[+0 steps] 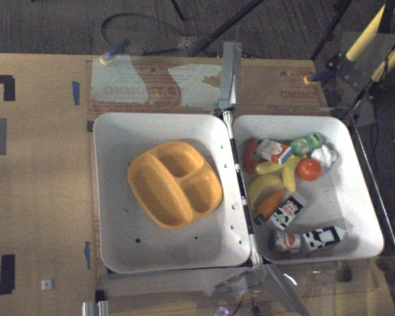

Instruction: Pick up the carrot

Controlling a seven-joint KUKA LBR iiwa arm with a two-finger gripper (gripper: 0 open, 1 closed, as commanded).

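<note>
wooden tabletop bears two white bins; right bin holds the carrot, partly tucked under a banana. end effector state: cannot tell.

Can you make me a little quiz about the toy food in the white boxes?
1. True or false: the carrot lies in the right bin.
2. What fills the middle of the left bin? A) a blue cup B) an orange divided plate C) a spoon
3. Fill in: the carrot lies against the lower edge of a yellow ______.

Key: 1 true. 2 B. 3 banana.
</note>
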